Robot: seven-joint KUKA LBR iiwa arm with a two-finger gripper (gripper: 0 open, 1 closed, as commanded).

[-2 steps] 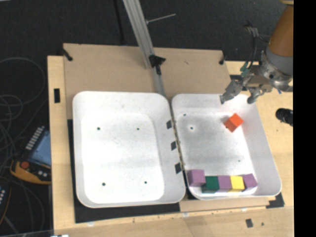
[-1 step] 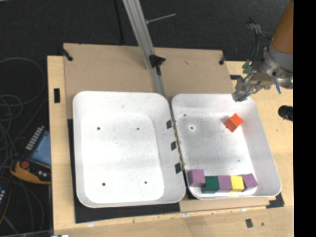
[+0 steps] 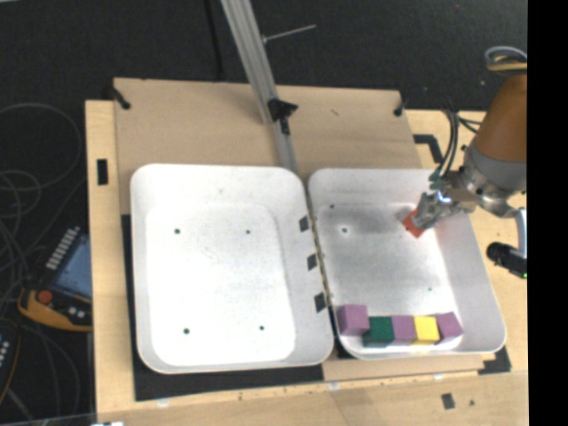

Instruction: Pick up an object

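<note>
Nearest the camera, along the front wall of the right bin point(image 3: 470, 264), sits a row of blocks touching one another: a purple block point(image 3: 353, 318), a green block point(image 3: 381, 330), a second purple block point(image 3: 404, 328), a yellow block point(image 3: 427, 328) and a third purple block point(image 3: 449, 324). They are packed against that wall, so I judge any reach for them would have little room on the wall side. Farther back in the right bin, near its back right corner, my gripper point(image 3: 424, 216) hangs low, and a small red block point(image 3: 414, 227) shows at my fingertips. It looks pinched between my fingers, which stand narrow around it, though at this size I cannot be sure how firm the hold is or whether it has left the floor. By my reckoning the grasp is made and the lift is what remains. The middle of the right bin is bare, giving me open space to rise; its right wall lies just beside my wrist. To the left of the right bin, the left bin point(image 3: 142, 238) lies with its edge touching it.
</note>
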